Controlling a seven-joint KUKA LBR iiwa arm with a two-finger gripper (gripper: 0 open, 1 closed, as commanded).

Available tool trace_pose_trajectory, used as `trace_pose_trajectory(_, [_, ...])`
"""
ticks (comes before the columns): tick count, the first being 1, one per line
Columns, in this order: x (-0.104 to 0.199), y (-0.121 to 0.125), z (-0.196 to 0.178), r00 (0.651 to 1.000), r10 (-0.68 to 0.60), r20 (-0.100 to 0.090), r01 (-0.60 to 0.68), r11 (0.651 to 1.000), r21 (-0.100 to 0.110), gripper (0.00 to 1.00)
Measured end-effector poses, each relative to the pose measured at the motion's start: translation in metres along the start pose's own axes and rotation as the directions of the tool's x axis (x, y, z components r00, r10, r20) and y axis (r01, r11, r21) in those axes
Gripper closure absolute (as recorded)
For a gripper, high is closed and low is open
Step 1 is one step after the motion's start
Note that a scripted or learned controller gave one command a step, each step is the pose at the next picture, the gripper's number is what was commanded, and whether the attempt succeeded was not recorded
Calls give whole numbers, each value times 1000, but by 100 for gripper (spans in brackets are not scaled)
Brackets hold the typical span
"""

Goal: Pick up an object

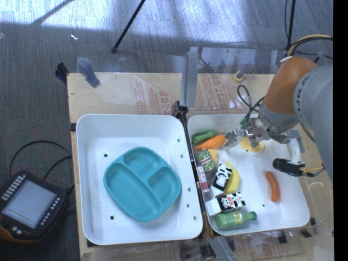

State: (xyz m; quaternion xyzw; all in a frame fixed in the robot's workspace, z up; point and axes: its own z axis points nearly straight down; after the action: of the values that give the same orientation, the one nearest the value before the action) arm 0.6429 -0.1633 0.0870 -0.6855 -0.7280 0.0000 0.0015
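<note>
My gripper [243,136] hangs over the back of the right bin [296,213], reaching in from the right. A yellow object [254,144] lies just under it, partly hidden by the wrist. Immediately to its left lie an orange carrot [211,142] and a green vegetable [203,136]. Further forward are a banana [233,181], two black-and-white cow-patterned boxes [222,176] [231,202], a green bottle [235,219] and a red sausage [273,186]. A small can [203,162] lies against the bin's left wall.
The left bin [92,140] holds a teal divided plate [142,184]. A metal post [188,86] rises behind the seam between the bins. A black attachment [287,167] sticks out from the arm above the right bin. A handheld control unit [28,205] sits on the floor at left.
</note>
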Motion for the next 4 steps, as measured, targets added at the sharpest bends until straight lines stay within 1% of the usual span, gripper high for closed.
trace_pose_trajectory(1, [0,0,-10,1000,0,-2,0,1000,1,100])
trace_pose_trajectory(2, [0,0,-9,1000,0,-2,0,1000,1,0])
trace_pose_trajectory(3, [0,0,-18,1000,1,-4,-1,1000,3,100])
trace_pose_trajectory(4, [0,0,-18,1000,1,-4,-1,1000,3,0])
